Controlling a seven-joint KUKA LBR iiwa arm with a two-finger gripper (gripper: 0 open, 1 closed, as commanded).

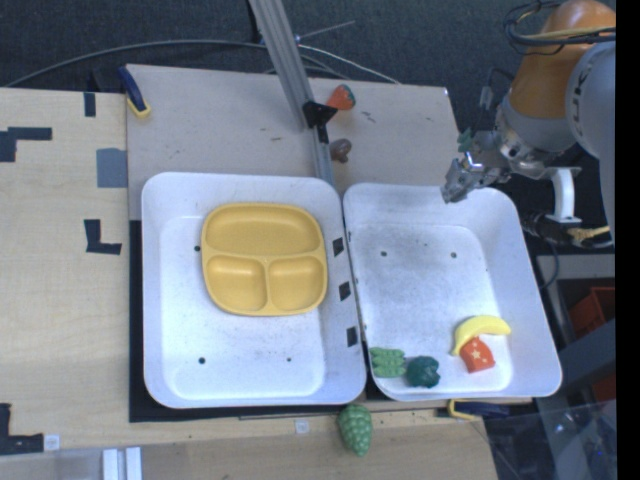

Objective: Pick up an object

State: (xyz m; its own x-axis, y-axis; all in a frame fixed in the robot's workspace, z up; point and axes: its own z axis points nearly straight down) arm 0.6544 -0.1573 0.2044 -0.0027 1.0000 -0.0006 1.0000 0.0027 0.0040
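Two white bins (430, 208) flank a bench; the gripper (458, 186), grip state unclear, hovers at the rim, small plastic toys (478, 343) well below.

- Left bin (150, 268): white, shallow, its right rim touching the right bin (535, 298).
- Yellow 3-compartment plate (265, 258): lies flat in back half of left bin, big section to the back, two small ones to the front.
- Metal pole (280, 38): slants from top edge down to back rims where bins meet; black bracket (318, 115) on it.
- Orange-red toy (342, 96): on the brown board (220, 128), just right of bracket, near board's back edge.
- Small brownish obj (340, 150): on board, beside pole's foot; kind unclear.
- Blue/yellow clamp (133, 93): board's back-left corner.
- Green bumpy toy (355, 428): bench front edge, in front of the bins' seam.
- Black tape marks (95, 236): bench, left side.
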